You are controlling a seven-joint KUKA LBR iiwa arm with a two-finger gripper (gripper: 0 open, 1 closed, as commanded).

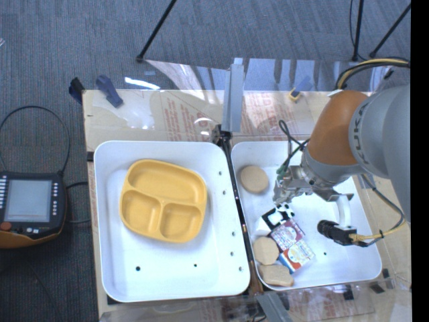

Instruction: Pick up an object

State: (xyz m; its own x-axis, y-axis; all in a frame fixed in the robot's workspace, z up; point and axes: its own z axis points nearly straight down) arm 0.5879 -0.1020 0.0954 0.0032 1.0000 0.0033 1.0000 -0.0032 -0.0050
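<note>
We see the gripper [285, 200] low in the right bin [365, 263], presumably to reach the packet [292, 243] lying just below it among three tan cookies [254, 178], while the yellow tray [163, 200] sits apart in the left bin [110, 274].

We take this for a robotics lab or test cell, not a home or a shop. An industrial arm [362, 139], grey with an orange band, reaches over a desk [167, 109] that carries two shallow white bins [107, 247] side by side. A teach pendant [30, 203] with a screen and a looping black cable lies on the floor to the left. The floor is grey carpet tile [67, 32], the kind we see in offices and labs. Thin black tripod legs [161, 22] stand behind the desk, and loose cables [365, 69] run near the arm.
</note>
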